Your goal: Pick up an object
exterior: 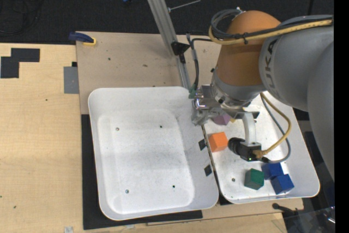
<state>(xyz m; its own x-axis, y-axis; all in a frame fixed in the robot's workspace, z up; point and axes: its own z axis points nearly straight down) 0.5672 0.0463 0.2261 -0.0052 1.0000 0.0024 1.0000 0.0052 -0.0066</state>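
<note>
In the right bin (305,185), my gripper (209,113) hangs low over the upper left corner, close to the wall shared with the left bin. A small purple object (222,118) peeks out just under the wrist, partly hidden by it. An orange cube (218,141) lies a little in front of the gripper. Farther toward the front, a green cube (254,179) sits beside two blue blocks (278,176). The grey arm with its orange band covers the bin's back part.
The left bin (103,103) lies alongside, its right wall directly beside the gripper. A slanted aluminium bar (163,19) rises behind the bins, near the arm. Bare bench lies to the left and behind.
</note>
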